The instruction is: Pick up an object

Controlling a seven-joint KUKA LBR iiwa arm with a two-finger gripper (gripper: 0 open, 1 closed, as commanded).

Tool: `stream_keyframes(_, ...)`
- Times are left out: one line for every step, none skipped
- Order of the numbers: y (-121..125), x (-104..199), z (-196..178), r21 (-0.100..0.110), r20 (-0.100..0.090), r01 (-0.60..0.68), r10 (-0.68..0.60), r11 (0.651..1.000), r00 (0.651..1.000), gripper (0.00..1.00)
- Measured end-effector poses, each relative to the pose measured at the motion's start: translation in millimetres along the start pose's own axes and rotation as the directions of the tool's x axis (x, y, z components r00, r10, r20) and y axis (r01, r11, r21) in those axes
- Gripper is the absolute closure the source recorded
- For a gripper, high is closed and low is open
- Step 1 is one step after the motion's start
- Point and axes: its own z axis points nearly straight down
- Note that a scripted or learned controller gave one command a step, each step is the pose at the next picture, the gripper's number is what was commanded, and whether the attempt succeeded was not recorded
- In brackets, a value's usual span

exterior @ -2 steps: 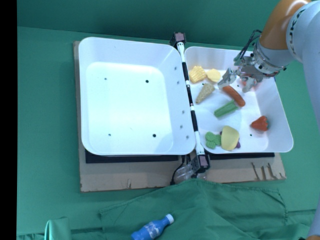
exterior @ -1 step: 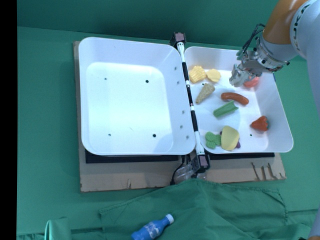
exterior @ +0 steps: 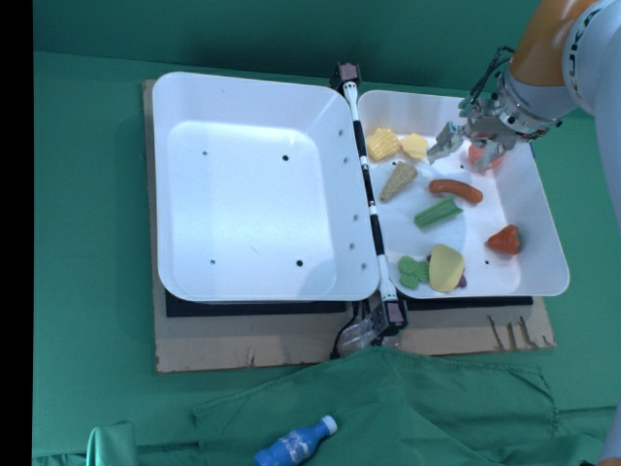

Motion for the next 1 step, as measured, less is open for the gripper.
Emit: stream_keyframes(-31.3,-31.4,11.0,0.009,-0.003,-0.001,0.001,1.0,1.0,0.0)
